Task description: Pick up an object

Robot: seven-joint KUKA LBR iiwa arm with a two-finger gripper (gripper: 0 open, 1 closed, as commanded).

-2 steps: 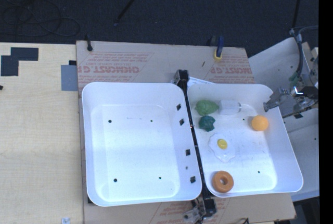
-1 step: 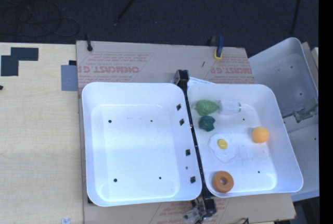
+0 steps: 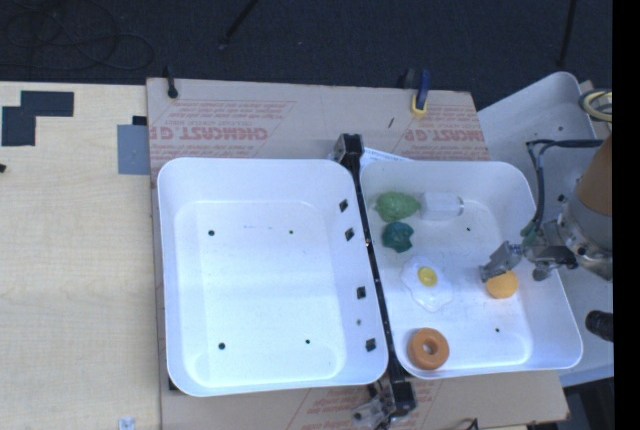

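Observation:
The right bin [image 3: 545, 343] holds several small things. A light green leafy piece [image 3: 397, 206] lies by a clear plastic piece [image 3: 441, 206], with a dark teal lump [image 3: 399, 237] just below them. A toy fried egg [image 3: 427, 280] rests mid-bin and a brown donut ring [image 3: 430, 348] sits near the front wall. An orange ball [image 3: 501, 285] lies toward the right side. My gripper [image 3: 520, 267] reaches in over the right wall, low and open; its left finger [image 3: 496, 267] sits just above the orange ball. Nothing is between the fingers.
The left bin [image 3: 180, 218] adjoins the right one along a black divider bar [image 3: 365, 253]. Both stand on a cardboard sheet [image 3: 300, 118] with a blue-yellow clamp [image 3: 421, 93] at its back edge. The arm's body [image 3: 600, 208] and a cable [image 3: 540, 178] crowd the right bin's right wall.

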